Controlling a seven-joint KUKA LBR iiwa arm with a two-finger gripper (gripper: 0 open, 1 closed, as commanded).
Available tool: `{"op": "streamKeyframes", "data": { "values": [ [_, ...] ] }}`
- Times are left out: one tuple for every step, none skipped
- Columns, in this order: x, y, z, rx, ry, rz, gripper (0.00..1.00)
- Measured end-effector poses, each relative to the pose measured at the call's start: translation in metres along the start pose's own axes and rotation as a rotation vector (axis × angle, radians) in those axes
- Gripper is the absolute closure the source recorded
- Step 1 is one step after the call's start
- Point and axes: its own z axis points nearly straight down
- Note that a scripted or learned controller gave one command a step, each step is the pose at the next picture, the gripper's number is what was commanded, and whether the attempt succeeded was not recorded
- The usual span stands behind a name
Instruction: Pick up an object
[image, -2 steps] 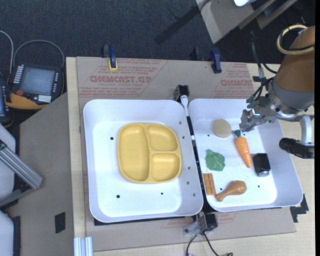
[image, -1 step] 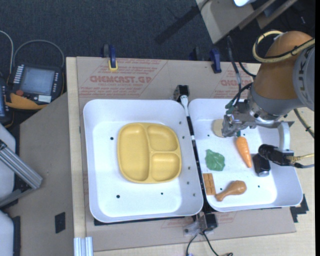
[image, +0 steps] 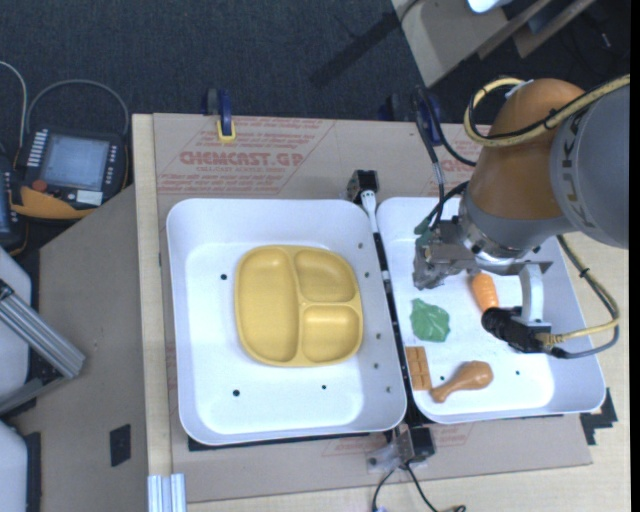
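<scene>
My gripper (image: 432, 277) hangs low over the right bin (image: 570, 392), near its left side. Just below the fingers lies a green leafy piece (image: 431, 320). An orange carrot-like piece (image: 485, 291) rests to the right of the gripper, partly hidden by the wrist. At the bin's front sit a tan drumstick-shaped object (image: 465, 379) and a small brown waffle-like bar (image: 418, 368). I see nothing between the fingers.
The left bin (image: 200, 380) holds a yellow divided plate (image: 298, 304). A black divider rail (image: 385, 290) runs between the bins. My grey arm with its orange band (image: 525, 150) covers the right bin's back half. A black cable fitting (image: 515, 330) hangs beside the carrot.
</scene>
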Motion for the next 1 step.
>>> {"op": "streamKeyframes", "data": {
  "values": [
    [0.0620, -0.0133, -0.0134, -0.003, 0.001, -0.002, 1.00]
  ]
}}
